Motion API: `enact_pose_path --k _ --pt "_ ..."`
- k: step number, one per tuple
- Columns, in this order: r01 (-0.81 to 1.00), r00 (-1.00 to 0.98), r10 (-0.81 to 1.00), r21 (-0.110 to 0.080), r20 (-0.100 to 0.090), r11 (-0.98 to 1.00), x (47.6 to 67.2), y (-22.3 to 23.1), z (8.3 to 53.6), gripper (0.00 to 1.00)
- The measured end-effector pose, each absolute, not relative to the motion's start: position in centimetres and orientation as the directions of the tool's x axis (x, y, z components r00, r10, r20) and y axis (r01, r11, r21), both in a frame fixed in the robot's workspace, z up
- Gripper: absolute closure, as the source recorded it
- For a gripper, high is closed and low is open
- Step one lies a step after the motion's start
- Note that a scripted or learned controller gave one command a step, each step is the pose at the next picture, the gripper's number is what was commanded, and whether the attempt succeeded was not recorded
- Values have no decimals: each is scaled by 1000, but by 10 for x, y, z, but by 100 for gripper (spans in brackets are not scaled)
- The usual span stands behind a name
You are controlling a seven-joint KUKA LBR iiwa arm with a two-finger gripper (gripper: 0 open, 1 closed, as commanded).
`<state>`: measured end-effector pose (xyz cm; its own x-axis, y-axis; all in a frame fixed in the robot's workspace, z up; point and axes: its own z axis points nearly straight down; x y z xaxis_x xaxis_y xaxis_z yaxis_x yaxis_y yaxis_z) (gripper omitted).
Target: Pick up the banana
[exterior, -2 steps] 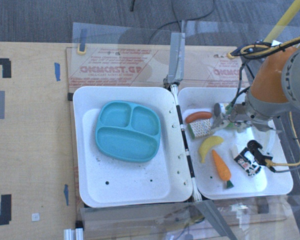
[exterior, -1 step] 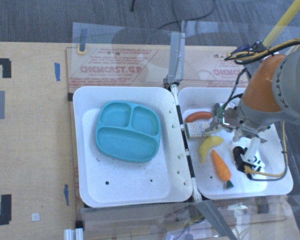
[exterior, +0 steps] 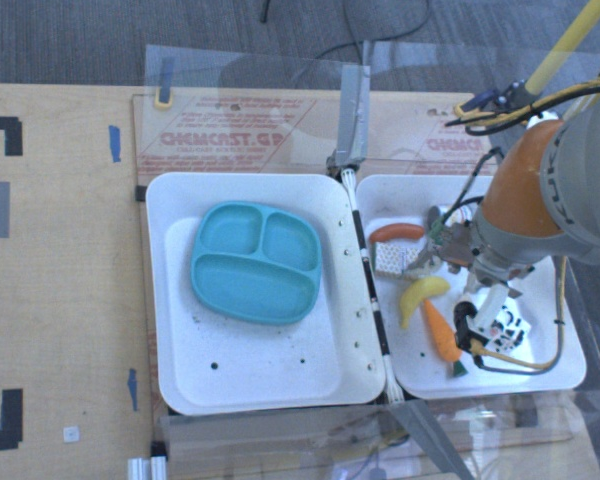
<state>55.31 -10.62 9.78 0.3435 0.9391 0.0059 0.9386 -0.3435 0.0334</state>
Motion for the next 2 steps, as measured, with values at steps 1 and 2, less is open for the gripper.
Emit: enact_pose_path --k 1,2 --pt "922 388 922 -1 -1 -388 574 -76 185 0" --pt "911 413 911 -4 0 -413 553 -94 94 0"
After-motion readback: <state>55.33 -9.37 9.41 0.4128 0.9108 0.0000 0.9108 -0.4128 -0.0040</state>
